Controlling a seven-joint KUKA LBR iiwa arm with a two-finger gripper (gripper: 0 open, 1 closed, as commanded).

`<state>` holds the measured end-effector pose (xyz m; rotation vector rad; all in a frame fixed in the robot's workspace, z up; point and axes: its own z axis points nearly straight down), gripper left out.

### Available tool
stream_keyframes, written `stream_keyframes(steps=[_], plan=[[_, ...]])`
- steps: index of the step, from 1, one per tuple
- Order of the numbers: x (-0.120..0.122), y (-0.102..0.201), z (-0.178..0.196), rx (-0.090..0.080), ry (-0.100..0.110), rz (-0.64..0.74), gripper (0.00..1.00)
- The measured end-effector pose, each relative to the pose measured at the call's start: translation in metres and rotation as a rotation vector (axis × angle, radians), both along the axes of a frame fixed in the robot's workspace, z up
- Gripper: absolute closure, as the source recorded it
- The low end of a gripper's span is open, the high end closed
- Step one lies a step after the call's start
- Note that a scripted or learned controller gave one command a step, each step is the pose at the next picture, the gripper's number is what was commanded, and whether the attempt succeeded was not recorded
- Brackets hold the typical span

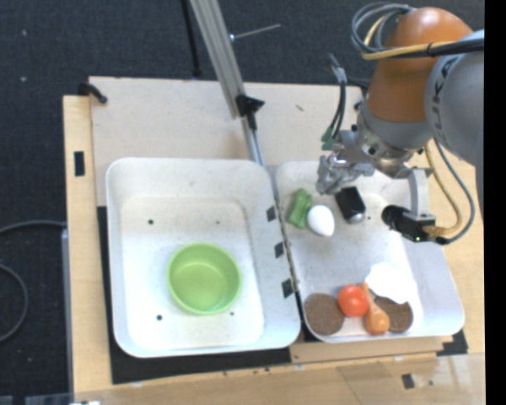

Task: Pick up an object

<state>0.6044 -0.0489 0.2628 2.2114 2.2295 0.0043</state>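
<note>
My gripper [341, 191] hangs over the far left part of the right bin [434, 264], its fingers open with nothing between them. Just below and left of it lies a white egg-shaped object [321, 221], touching a small green object [299, 208] by the bin's left wall. Near the front of this bin a red ball [352, 300] sits beside a small orange piece [376, 319], between two brown discs [324, 312]. A white crumpled object [392, 282] lies just behind them.
The left bin [135, 192] holds a green bowl [204, 278] near its front. A slanted metal post [223, 57] rises behind the bins and ends at the wall between them. A black part on cables [402, 219] hangs from the wrist over the right bin.
</note>
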Motion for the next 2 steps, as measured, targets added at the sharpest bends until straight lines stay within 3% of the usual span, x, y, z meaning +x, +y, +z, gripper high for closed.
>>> stream_keyframes(steps=[2], plan=[[0.034, 0.100, -0.008, -0.001, 0.001, -0.002, 1.00]])
